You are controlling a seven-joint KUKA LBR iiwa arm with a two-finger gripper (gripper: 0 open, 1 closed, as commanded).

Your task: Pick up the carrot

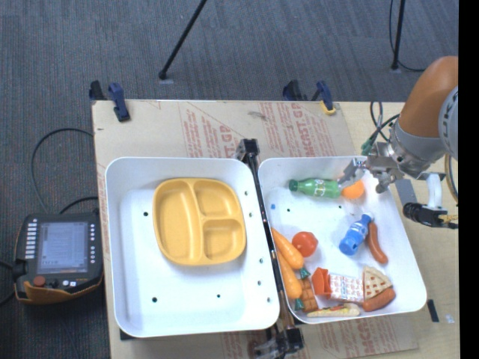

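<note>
Carrot [287, 250] lies in right bin [404, 234]; yellow tray [199, 220] in left bin [127, 230]; fingers' [367, 169] state: cannot tell.

Arm [438, 103]: appearance
Rounded orange band at top, grey metal wrist under it. Gripper [367, 172] grey and angular; thin cables loop off at 9 o'clock.

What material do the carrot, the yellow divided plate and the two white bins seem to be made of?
The carrot looks like moulded plastic: even orange, smooth, with a slight sheen, so likely a toy. The yellow divided plate also seems plastic: uniform colour, rounded compartments, matte to satin finish. The white bins appear to be thin, smooth plastic or possibly coated metal with rounded rims; the picture leaves that open.
</note>
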